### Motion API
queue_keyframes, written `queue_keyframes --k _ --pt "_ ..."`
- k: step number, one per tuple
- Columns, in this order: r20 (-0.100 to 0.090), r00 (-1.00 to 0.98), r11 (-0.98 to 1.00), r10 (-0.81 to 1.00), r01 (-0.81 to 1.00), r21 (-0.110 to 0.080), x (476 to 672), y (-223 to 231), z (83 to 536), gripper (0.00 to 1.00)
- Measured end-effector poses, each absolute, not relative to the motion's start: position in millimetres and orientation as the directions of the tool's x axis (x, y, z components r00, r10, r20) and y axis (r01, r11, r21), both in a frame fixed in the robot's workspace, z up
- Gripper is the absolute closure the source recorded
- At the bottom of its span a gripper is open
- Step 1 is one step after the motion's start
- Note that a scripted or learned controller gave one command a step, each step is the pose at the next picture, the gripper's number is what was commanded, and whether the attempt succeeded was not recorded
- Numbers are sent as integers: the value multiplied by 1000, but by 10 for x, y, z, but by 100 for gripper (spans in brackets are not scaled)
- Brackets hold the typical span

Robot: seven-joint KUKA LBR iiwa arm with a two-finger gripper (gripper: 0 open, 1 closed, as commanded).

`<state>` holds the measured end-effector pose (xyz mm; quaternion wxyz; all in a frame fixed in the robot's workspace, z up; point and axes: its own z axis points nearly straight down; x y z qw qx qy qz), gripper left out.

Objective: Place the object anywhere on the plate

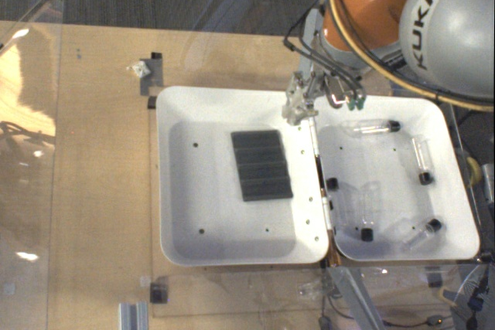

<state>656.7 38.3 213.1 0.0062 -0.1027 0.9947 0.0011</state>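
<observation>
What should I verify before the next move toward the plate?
1. Dark ribbed plate lies flat in the left bin: ok.
2. Plate top free of objects: ok.
3. Clear tubes with black caps lie in the right bin: ok.
4. Tool over the rims between the bins, near the far edge: ok.
5. Object held in the tool: cannot tell.
6. Tool above the plate: not ok, it sits beyond the plate's far right corner.

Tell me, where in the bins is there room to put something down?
The left bin has bare floor all around the dark plate, widest on its left and below it. The right bin is crowded: clear tubes with black caps lie along its edges, leaving bare floor just in the middle.
</observation>
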Motion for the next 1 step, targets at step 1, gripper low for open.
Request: queue_keyframes --k 1 --pt "-10 -595 596 -803 -803 -4 6701 940 2029 100"
